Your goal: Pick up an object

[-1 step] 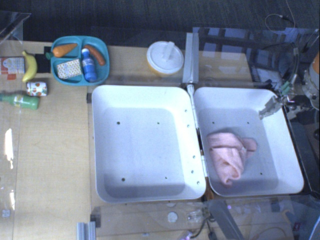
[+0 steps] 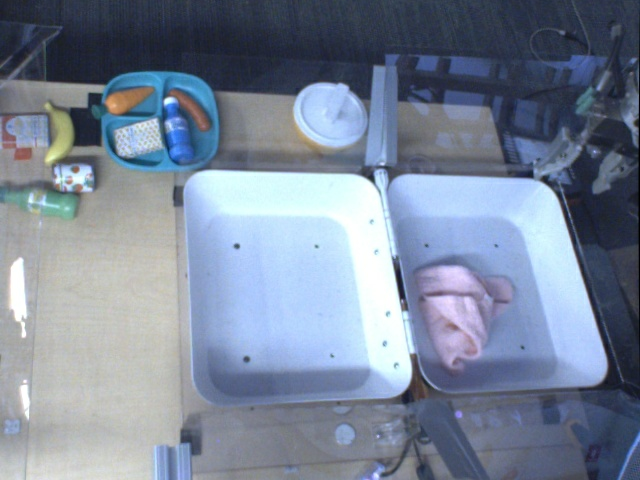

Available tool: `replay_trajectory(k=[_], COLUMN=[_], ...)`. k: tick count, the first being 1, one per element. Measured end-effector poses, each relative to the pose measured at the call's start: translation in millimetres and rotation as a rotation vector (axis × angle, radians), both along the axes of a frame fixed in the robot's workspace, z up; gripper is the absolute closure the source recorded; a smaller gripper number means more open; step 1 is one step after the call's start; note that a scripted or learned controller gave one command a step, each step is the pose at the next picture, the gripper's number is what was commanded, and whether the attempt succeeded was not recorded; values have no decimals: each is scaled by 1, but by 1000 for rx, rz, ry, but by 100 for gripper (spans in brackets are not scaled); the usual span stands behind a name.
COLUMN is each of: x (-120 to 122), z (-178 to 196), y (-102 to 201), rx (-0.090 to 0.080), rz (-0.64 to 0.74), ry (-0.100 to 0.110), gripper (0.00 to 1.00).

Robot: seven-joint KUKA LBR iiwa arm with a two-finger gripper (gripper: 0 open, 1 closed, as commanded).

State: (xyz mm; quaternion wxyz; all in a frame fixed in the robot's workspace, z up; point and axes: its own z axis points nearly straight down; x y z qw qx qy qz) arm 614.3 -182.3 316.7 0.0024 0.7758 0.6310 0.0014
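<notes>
Claw state cannot be told from this view, whether wide, narrow or holding anything, so nothing counts as picked up yet.

The task's likely thing is the crumpled pink cloth [image 2: 455,313]. It lies inside the right bin [image 2: 575,268], on the floor of that bin, toward its near-left corner and close to the wall it shares with the left bin [image 2: 280,278]. The cloth is bunched into soft folds, with one lobe reaching toward the middle of the right bin.

Outside the right bin, beyond its far-left corner, stands a white lidded tub [image 2: 330,116]. Well to the left of the right bin, past the other bin, sits a blue divided plate [image 2: 207,138] of toy food.

By my judgement the step in hand is the approach: the cloth rests untouched. The next move calls for coming down over the highest fold of the cloth, keeping off the shared wall, and closing deep enough to pinch fabric, since a shallow grab on limp cloth may slip.
</notes>
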Motion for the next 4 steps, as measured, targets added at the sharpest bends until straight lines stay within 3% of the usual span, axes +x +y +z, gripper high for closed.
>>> replay_trajectory(k=[1,2,3,4], x=[-36,-67,-64,-45], z=[-132,-226,-214,-131], y=[19,56,56,104], rx=[2,-1,-3,1], rz=[-48,158,160,301], ry=[6,-8,-14,1], gripper=[0,0,100,100])
